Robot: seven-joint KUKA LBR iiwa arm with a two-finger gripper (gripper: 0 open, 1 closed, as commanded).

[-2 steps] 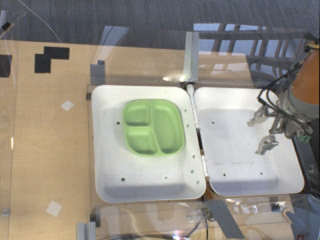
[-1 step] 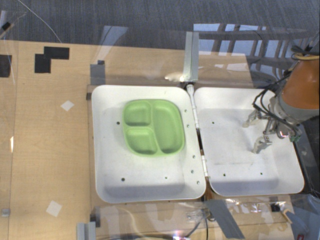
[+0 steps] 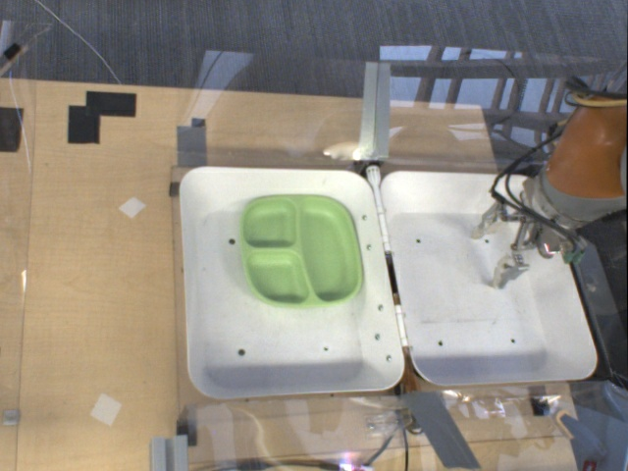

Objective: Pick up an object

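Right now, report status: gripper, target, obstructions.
Gripper over right bin, fingers spread, holding nothing. Green divided tray in left bin, untouched. Nothing between them but the bin walls.

Light green divided plate (image 3: 299, 250), three compartments, rounded corners, lying flat and upright, slightly toward twelve o'clock of centre in the left white bin (image 3: 211, 361)

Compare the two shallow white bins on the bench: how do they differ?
The left shallow white bin holds a green plastic divided tray; the right shallow white bin has none. The grey arm's gripper hangs over the right bin, not the left. Both are white, shallow, round-cornered and lie side by side.
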